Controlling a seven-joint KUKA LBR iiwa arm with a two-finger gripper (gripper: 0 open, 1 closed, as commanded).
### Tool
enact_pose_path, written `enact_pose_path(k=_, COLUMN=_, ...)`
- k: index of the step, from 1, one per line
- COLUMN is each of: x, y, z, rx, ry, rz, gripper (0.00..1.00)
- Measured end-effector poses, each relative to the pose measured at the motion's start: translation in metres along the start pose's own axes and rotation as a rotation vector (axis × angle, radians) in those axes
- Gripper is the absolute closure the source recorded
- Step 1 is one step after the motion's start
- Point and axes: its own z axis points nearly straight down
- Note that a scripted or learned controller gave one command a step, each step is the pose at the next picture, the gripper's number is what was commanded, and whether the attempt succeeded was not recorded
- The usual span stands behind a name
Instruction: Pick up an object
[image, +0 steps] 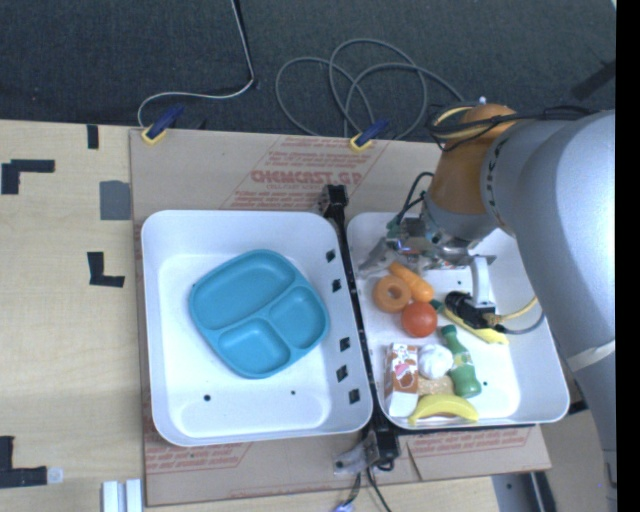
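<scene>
Reaching into the right-hand shallow white bin (535, 385) from the far side, the grey arm with its orange band (470, 170) is seen with its two-finger gripper (420, 245) lowered above a cluster of toy foods.

Whether the gripper's fingers are apart or together cannot be told, and nothing is seen held between them. Just below the gripper lies an orange plastic carrot (412, 281), with an orange ring-shaped doughnut (392, 294) touching it and a red toy tomato (420, 319) beneath. Nearer the camera than the tomato are a green bottle (460, 362), a white ball (435, 361), a small printed carton (403, 367) and a yellow banana (446, 407). A blue three-compartment plastic tray (260, 312) rests in the left white bin (165, 250).
</scene>
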Motion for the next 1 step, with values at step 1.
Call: enact_pose_path(k=1, x=-0.0043, y=-0.0146, z=-0.0004, rx=-0.003, ry=0.0, rz=0.0, gripper=0.0)
